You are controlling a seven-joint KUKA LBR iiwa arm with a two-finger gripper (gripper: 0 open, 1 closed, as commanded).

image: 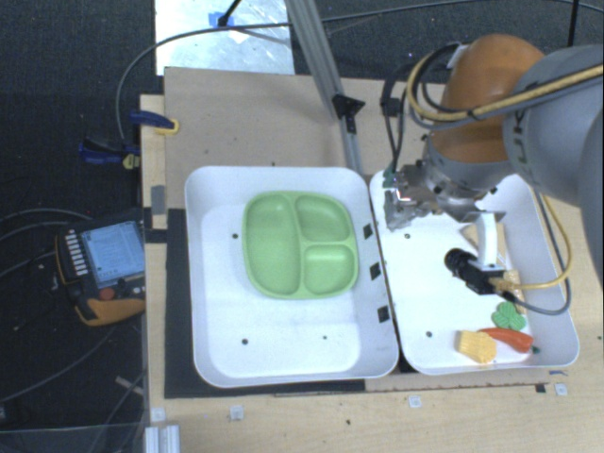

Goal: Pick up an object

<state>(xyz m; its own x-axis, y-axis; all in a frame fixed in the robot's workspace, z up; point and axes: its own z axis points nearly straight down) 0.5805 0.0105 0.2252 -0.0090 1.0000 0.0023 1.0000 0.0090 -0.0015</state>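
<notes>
My gripper (pixel 400 209) hangs over the upper left corner of the right bin (pixel 429 347), close to the bin's left wall, with nothing visibly in it. Toy foods lie in the bin's lower right corner: a yellow block (pixel 477 346), an orange carrot (pixel 511 339) and a small green piece (pixel 508 315). A tan piece (pixel 470 233) lies partly hidden under the wrist, to the right of the gripper. The toys are well apart from the gripper, toward the bin's front.
The left bin (pixel 217 347) holds a green divided plate (pixel 300 243) in its upper half. A slanted metal pole (pixel 321 59) crosses the bench behind the bins. Clamps and a blue-screened device (pixel 109 258) sit off the bench to the left.
</notes>
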